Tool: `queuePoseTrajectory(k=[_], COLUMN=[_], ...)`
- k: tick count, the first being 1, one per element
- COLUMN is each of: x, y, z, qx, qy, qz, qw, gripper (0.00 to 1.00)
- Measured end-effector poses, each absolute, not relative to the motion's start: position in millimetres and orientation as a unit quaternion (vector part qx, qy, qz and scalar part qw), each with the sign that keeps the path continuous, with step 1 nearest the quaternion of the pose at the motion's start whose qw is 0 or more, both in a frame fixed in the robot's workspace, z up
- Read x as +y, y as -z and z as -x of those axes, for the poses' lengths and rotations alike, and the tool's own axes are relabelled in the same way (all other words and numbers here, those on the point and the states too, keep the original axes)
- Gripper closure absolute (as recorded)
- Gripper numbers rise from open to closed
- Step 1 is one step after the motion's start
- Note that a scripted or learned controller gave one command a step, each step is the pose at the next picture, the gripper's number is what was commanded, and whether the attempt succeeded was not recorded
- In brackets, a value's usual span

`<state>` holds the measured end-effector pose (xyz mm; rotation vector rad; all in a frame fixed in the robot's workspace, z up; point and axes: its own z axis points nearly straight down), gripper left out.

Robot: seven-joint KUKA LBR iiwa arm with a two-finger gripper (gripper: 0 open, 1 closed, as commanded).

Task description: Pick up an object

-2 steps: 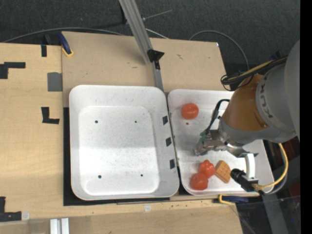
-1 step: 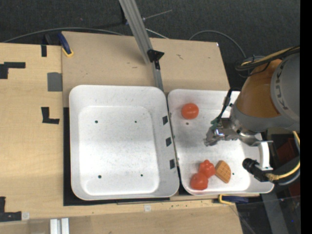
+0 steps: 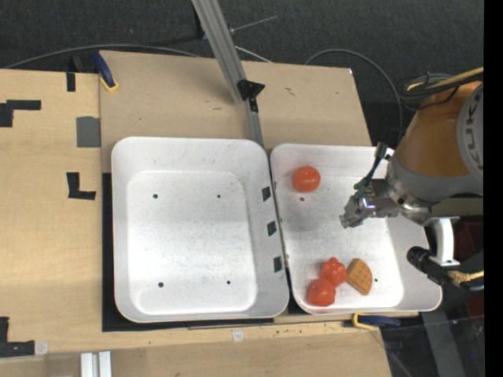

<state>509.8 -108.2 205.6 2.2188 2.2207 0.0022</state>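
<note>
The gripper (image 3: 355, 213) hangs over the middle of the right bin (image 3: 389, 293), its dark tip small and blurred, so whether its fingers are apart or together cannot be told; nothing can be made out between them. Behind it the arm (image 3: 440, 151) comes in from the right, grey with a broad orange band, and its bulk hides the bin's right wall and far right corner. Part of the arm is cut off by the frame edge.

Three things sit on the right bin's floor, plus a fourth that is hard to separate. A round orange-red ball-like object (image 3: 306, 179) lies alone near the far left corner, well apart from the gripper. Near the front edge, a red lumpy object (image 3: 333, 271) touches a second red rounded object (image 3: 320, 292) below it; their exact shapes are unclear. Just beside them to the right lies a tan waffle-like piece (image 3: 360, 276), tilted.

The left bin (image 3: 126, 289), also white and speckled, touches the right bin along a shared side.

Both bins rest on a light wooden counter (image 3: 47, 234) marked with black tape pieces. A slanted metal rail (image 3: 220, 34) crosses in from the top toward the bins' junction. Beyond the counter is dark carpet-like floor (image 3: 354, 10) with thin cables.
</note>
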Motion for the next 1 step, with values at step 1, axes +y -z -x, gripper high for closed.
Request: queuePoseTrajectory(k=[1], x=[-106.9], y=[-268.9], z=[-509.6], qx=[0.708], qy=[-0.0016], qz=[-0.706], qw=[0.003], gripper=[1.0])
